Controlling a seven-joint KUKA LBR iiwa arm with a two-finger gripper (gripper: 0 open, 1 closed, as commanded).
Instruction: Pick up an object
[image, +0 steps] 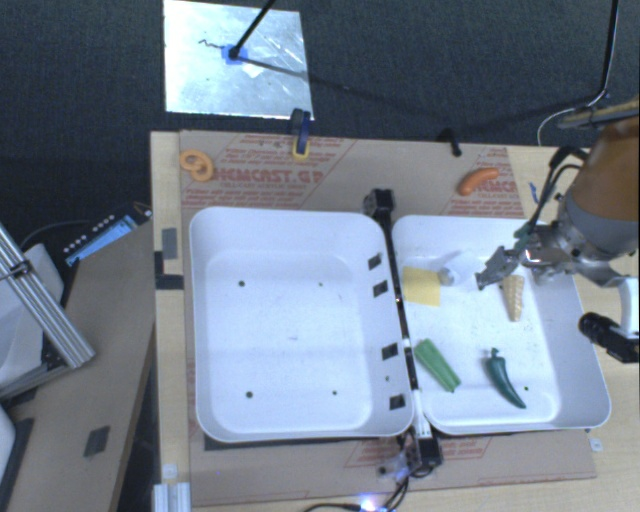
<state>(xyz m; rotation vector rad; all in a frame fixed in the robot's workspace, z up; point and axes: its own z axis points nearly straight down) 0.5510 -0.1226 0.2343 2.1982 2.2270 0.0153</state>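
Note:
The right bin (575, 330) holds several small objects. A yellow block (421, 287) lies at its left, with a small pale object (447, 272) just beside it. A tan cone (513, 297) lies towards the right. Nearer the front are a light green piece (437, 364) and a dark green pepper (505, 378). My gripper (497, 269) hangs above the bin's back half, between the pale object and the cone, just up and left of the cone's wide end. Nothing is visibly held.
The left bin (290, 320) sits alongside, joined by a black clip strip (400, 330). On the cardboard behind the bins lie a pretzel (197, 164), an orange sausage (478, 181) and a yellow clamp (300, 135). A black fitting (610, 335) juts over the right bin's edge.

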